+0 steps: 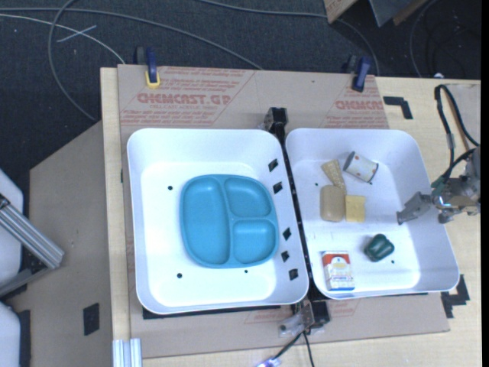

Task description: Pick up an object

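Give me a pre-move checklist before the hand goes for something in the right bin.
1. Hand located: ok, at the right bin's right rim.
2. Hand free of objects: cannot tell, too small to judge.
3. Nearest target, green object, unobstructed: ok, it lies apart from the others.
4. Small carton graspable: ok, lying flat near the front wall.
5. Tan blocks separable: not ok, they sit touching in a cluster.
6. Blue tray out of the path: ok, it lies in the left bin.
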Action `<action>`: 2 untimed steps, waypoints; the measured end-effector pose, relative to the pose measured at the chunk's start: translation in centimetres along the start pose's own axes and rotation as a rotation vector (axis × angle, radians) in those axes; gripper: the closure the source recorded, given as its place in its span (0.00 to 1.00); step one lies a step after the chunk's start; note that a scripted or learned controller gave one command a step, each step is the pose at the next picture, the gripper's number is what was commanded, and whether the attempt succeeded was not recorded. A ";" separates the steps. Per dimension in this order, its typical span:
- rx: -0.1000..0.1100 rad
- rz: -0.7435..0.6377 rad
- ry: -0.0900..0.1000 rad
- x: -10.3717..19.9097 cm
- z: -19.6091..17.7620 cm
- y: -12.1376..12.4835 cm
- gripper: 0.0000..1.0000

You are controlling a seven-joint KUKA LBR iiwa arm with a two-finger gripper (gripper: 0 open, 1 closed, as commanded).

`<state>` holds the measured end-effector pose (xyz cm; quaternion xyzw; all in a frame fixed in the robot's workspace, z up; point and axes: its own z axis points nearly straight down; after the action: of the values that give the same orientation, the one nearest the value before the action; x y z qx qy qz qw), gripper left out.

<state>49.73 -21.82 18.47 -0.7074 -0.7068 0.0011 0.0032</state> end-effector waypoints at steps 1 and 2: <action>0.000 -0.001 0.001 0.8 4.5 0.2 0.00; -0.007 -0.002 -0.002 0.7 3.1 0.4 1.00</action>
<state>50.07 -21.12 15.32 -0.7069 -0.7073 -0.0009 0.0000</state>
